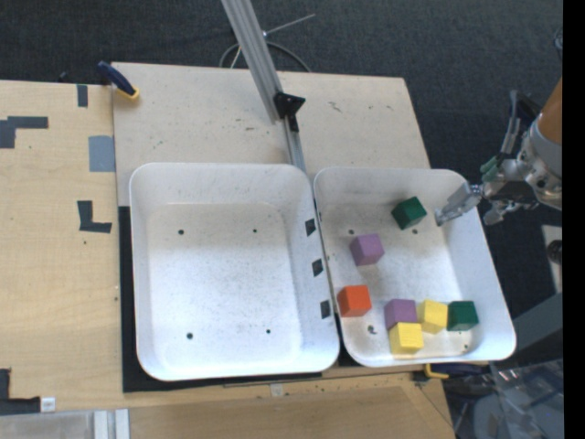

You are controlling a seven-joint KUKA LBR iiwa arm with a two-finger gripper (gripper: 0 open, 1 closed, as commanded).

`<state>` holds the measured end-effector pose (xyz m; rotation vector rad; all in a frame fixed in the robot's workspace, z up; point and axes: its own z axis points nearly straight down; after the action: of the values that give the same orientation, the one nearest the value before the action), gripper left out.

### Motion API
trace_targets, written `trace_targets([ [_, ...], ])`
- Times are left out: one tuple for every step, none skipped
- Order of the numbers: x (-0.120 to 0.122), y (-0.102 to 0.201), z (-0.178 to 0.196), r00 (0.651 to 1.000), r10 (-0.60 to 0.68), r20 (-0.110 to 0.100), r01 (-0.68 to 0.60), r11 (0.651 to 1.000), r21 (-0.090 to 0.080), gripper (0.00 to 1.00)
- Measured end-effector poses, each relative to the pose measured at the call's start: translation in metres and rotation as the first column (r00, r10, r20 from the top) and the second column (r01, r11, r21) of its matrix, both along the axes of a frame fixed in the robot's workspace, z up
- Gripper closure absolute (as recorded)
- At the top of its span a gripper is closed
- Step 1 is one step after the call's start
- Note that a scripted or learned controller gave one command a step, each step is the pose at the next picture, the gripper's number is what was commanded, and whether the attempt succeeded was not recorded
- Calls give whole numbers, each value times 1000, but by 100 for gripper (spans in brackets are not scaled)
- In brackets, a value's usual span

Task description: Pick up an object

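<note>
Holding 7 cubes, the right bin.

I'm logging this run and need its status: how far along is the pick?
Nothing looks picked yet: seven blocks lie in the right bin, among them a green block, a purple block and an orange block. In hand: the gripper sits at that bin's right rim, close to the green block, with nothing visible between its fingers. Left: close on a block and lift it.
</note>
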<state>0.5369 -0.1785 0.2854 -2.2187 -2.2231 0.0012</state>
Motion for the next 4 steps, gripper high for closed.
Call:
trace_targets([
  [58, 23, -105, 1000, 2, -6, -2, 1000, 1, 0],
  [68, -3, -164, 1000, -2, -6, 2, 1000, -1, 0],
  [88, 0, -196, 1000, 0, -3, 0, 1000, -2, 0],
  [135, -8, -194, 1000, 0, -8, 0, 1000, 1, 0],
])
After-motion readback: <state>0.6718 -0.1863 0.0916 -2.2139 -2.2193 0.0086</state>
